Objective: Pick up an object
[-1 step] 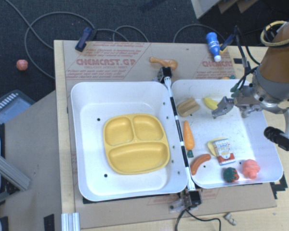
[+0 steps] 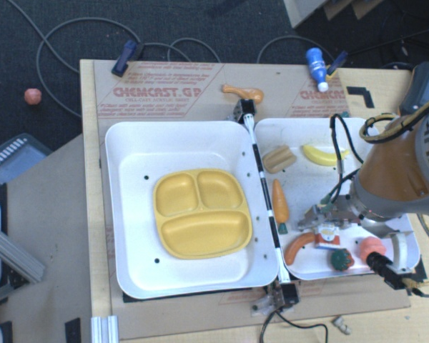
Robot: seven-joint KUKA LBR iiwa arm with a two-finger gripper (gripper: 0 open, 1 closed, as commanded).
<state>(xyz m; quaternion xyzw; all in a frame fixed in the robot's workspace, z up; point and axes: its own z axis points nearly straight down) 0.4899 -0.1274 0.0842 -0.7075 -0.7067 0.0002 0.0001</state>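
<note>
The sausage (image 2: 299,247) lies in the right bin (image 2: 294,130), near its front left corner, curving up toward the gripper (image 2: 327,229), which hangs just above its right end. Whether the fingers are open or closed cannot be told. A green-and-red toy (image 2: 341,259) sits just beside it and a carrot (image 2: 279,200) lies near, along the left wall. The crowding could make the fingers catch the toy or nudge the sausage against the wall.
</note>
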